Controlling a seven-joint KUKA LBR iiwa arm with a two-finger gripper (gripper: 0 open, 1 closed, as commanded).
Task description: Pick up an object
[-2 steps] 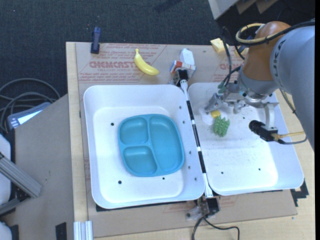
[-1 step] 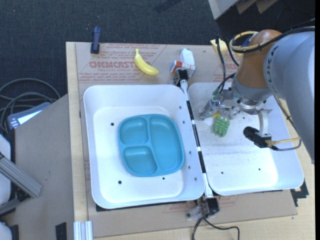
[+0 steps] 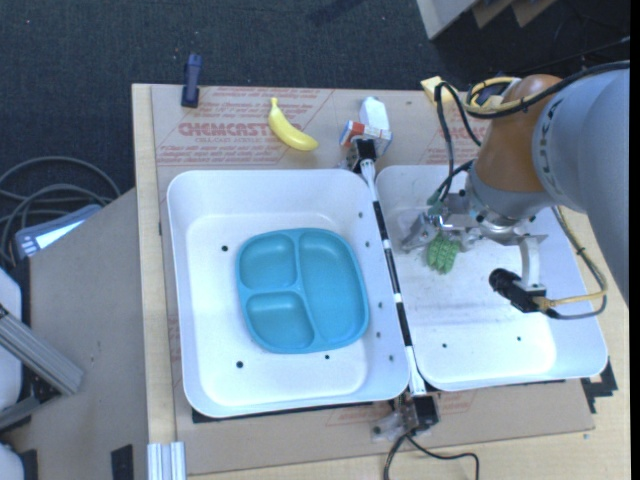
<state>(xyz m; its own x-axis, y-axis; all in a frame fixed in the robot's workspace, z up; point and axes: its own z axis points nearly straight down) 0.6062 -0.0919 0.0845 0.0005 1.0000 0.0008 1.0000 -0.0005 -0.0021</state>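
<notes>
The gripper (image 3: 437,230) hangs low over the right bin (image 3: 520,353), its jaws spread — one grey finger (image 3: 416,235) juts left; a small green object (image 3: 443,255) lies on the bin floor just below the fingertips, not between them; the left bin (image 3: 200,268) holds a blue tray (image 3: 300,289); a banana (image 3: 289,129) lies behind — on the bench.

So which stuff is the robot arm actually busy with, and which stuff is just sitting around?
Busy with:
- gripper, over the right bin
- green object, in that bin beside the gripper

Just sitting around:
- blue tray in the left bin
- banana behind the bins
</notes>
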